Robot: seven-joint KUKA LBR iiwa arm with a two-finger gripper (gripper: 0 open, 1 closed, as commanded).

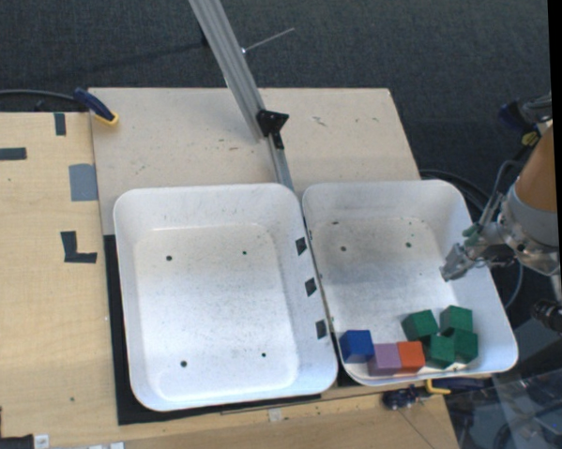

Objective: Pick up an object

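- We are looking down on two white bins on the bench; the left bin [133, 273] is at the frame's centre-left and the right bin [374, 205] sits beside it, their inner walls touching.
- We are finding the blocks bunched in the lower right corner of the right bin: a blue block [357, 344], a purple block [388, 357], an orange block [411, 355] and several green blocks [444, 335] crowded just to their right.
- We are seeing the gripper [455, 262] hovering at the right bin's right side, above the green cluster and apart from it, carrying nothing.
- We cannot tell how it is set, spread or closed; it is too small and blurred.
- We are judging the blocks to be light, stiff and squarish, probably wood or foam, with flat faces that should resist slipping.
- We are favouring the blue block, since its left side is standing free; gripping across two opposite flat faces looks safest.
- We are expecting the packed green ones to jam or get nudged against the wall.
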